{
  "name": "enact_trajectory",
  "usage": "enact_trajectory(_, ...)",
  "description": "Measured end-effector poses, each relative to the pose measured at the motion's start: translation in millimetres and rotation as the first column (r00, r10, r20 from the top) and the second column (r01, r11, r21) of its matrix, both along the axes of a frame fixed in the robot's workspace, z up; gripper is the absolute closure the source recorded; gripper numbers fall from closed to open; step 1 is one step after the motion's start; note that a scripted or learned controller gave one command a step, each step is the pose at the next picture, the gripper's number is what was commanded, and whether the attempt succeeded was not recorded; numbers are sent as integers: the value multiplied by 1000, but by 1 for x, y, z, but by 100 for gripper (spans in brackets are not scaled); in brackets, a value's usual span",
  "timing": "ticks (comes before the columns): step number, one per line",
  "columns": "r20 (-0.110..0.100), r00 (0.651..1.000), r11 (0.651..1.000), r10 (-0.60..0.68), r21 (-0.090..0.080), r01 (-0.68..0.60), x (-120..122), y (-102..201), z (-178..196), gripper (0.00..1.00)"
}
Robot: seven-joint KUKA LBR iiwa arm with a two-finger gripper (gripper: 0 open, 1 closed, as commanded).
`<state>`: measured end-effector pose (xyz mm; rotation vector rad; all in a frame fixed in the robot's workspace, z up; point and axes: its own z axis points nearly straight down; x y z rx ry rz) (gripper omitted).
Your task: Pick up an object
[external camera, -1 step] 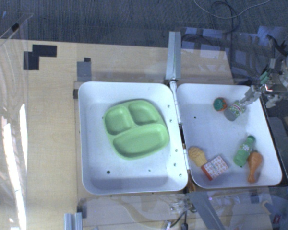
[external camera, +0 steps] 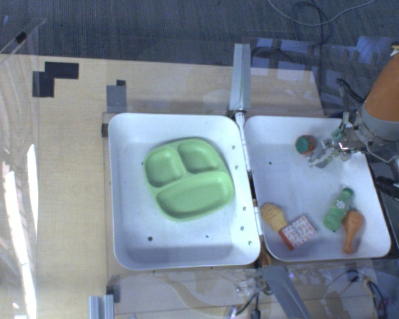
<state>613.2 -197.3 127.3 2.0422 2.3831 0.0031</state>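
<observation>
The right bin holds several small objects. A round red and green ball lies near its far edge. A green bottle and an orange drumstick-shaped toy lie at the front right. A tan ridged piece and a red and white patterned box lie at the front left. My gripper reaches in from the right and hangs just right of the ball, close beside it. Nothing is visibly held in it.
The left bin holds a light green divided plate. A metal rail runs back from between the bins. The grey and orange arm stands over the right bin's far right corner.
</observation>
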Motion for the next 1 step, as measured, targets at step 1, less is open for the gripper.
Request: enact_trajectory(1, 4, 1000, 1000, 0, -3, 0, 53, 7, -34, 0)
